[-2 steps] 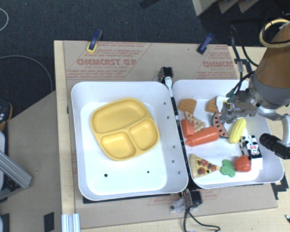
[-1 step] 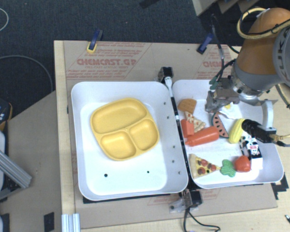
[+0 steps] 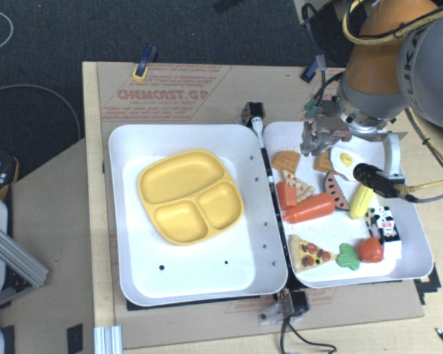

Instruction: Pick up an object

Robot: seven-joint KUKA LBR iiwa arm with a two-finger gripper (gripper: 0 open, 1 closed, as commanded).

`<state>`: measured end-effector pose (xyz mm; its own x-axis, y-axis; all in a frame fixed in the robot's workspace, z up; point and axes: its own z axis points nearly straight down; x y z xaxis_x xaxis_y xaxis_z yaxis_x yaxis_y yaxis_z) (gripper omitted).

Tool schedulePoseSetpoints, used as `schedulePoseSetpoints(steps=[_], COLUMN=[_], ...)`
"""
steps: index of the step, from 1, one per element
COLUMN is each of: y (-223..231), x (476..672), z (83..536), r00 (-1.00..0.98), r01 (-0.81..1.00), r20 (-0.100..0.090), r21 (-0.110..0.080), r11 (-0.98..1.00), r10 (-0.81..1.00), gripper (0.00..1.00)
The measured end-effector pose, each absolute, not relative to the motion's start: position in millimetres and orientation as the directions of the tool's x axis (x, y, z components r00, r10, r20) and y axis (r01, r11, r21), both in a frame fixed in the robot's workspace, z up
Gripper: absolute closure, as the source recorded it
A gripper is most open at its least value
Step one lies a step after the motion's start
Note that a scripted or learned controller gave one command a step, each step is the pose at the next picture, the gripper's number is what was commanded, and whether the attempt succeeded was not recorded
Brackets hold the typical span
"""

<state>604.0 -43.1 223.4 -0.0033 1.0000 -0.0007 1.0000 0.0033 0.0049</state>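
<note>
Lying along the right bin's near edge: a pizza slice [image 3: 311, 253] toward the near-left corner, then a green broccoli piece [image 3: 347, 257] and a red tomato [image 3: 370, 250] touching it.
Right bin [image 3: 421, 253], near-right part: a black-and-white cow-patterned carton [image 3: 384, 226] just beyond the tomato, close to the right edge.
Right bin, middle: a red-orange sausage [image 3: 307, 209] lying crosswise beside the left wall, with a second small pizza wedge [image 3: 301, 189] touching its far side; a watermelon slice [image 3: 334, 189] and a yellow corn cob [image 3: 361, 201] sit to its right.
Left bin [image 3: 133, 271]: a yellow three-compartment plate [image 3: 190, 195] rests near its centre, well apart from the toy food.
Right bin, far part: a brown bread piece [image 3: 286, 161] by the left wall and a fried egg [image 3: 345, 161] further right.
Gripper [image 3: 315, 141]: hangs over the far-left part of the right bin, between the bread and the egg; whether its jaws are spread or pressed together cannot be told, and nothing is seen pinched.
Arm [image 3: 387, 46]: grey with an orange band, above the right bin's far edge.
</note>
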Motion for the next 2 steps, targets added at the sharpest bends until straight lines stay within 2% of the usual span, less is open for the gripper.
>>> schedulePoseSetpoints(steps=[1, 2], y=[-55.3, -52.3], x=[600.2, 589.0], z=[235.3, 218.0], r00=[0.0, 0.0], r01=[1.0, 1.0], r20=[-0.001, 0.001], r21=[0.004, -0.004], r11=[0.0, 0.0], r10=[1.0, 1.0], gripper=[1.0, 1.0])
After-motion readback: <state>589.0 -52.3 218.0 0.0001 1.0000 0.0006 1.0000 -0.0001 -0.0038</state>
